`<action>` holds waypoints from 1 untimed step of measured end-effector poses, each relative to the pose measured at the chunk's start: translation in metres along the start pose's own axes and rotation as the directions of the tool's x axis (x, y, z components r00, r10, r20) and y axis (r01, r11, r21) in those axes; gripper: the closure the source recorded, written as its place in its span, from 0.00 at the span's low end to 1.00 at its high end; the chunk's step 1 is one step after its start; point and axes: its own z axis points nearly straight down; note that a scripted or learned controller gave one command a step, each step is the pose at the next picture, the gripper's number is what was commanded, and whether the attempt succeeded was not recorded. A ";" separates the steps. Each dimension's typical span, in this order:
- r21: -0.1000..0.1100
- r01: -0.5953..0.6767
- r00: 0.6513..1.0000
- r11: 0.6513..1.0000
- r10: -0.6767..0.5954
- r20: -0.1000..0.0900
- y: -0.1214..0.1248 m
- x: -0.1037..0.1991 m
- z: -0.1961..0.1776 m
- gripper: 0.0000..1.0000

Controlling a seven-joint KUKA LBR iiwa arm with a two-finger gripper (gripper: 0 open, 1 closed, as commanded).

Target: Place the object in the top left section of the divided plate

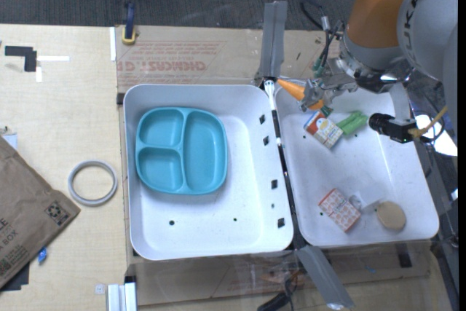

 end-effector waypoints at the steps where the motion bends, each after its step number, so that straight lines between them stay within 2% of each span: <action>1: 0.001 0.052 0.999 0.999 -0.052 -0.002 0.004 0.064 0.019 1.00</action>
